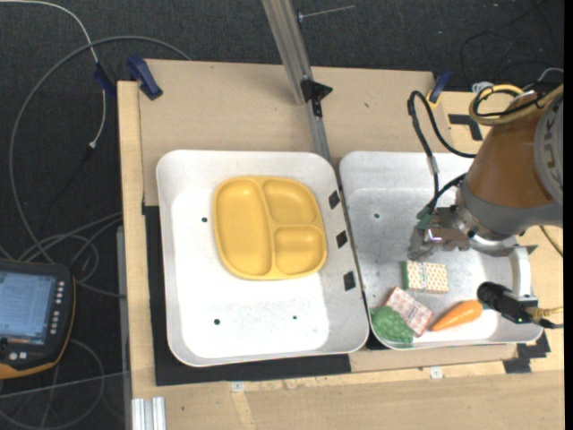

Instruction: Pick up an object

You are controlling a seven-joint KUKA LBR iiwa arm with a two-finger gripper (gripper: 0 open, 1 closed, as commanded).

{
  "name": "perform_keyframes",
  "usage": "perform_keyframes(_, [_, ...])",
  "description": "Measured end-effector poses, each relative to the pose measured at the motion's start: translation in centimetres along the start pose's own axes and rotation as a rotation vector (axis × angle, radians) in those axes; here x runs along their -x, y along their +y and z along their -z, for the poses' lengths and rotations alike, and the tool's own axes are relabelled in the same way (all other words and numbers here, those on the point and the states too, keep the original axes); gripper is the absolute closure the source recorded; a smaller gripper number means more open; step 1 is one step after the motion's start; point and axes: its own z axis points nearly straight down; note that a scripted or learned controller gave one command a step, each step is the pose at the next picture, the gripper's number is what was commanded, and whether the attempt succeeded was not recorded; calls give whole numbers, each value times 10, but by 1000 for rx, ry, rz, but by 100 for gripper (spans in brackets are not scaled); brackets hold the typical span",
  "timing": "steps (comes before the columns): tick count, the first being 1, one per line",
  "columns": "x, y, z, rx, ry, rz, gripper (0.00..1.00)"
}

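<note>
In the right bin [385,186], several small things lie near the front edge: a checkered beige box [428,277], a pink patterned packet [409,309], a green item [389,326] and an orange carrot [457,314]. My gripper [431,237] hangs low over the right bin, just behind the checkered box and a little above it. Nothing shows held in it.
The left bin [183,267] holds a yellow divided plate [269,227] in its middle. A metal post [291,43] rises from the bench behind the bins. The arm's grey and orange body [515,168] covers the right bin's right side.
</note>
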Motion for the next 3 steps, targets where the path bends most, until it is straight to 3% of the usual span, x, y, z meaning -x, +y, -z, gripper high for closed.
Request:
perform_keyframes(1, [4, 7, 62, 2, -1, -1, 100])
perform_keyframes(2, [4, 9, 90, -2, 0, -1, 100])
perform_keyframes(3, [-48, 11, 77, -9, 4, 3, 100])
